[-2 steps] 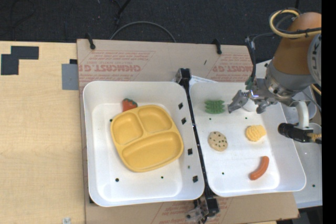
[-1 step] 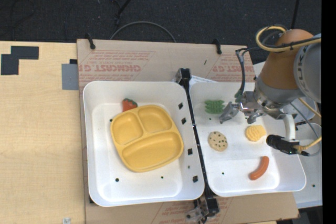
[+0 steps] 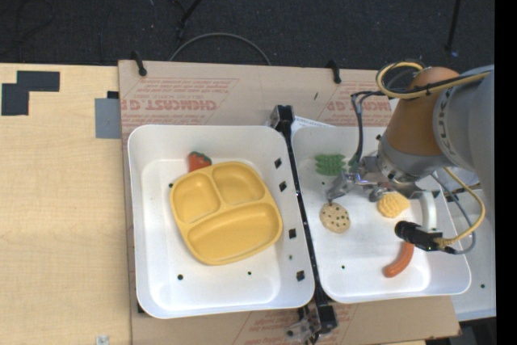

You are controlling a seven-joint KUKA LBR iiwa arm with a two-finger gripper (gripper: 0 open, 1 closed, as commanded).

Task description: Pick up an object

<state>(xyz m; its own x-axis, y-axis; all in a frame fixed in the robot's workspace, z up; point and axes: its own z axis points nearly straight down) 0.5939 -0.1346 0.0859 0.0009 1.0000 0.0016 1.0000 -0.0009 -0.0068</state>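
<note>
**Pincer low in right bin, among toy food**

Hanging over the right bin [image 3: 452,283], pincer [image 3: 356,183] with fingers spread and nothing between them. Just below it, a chocolate-chip cookie [image 3: 334,217]; just above, a green leafy piece [image 3: 329,164]. To its right, a yellow corn piece [image 3: 393,204]; farther down-right, an orange sausage [image 3: 397,261]. Well left, in the left bin [image 3: 153,271], a yellow divided plate [image 3: 226,212] and a red piece [image 3: 199,161].

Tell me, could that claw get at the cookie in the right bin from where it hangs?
Probably yes. The claw hovers in the right bin just above the cookie, which lies flat with bare floor around it; the green toy and yellow piece sit apart from it.
</note>
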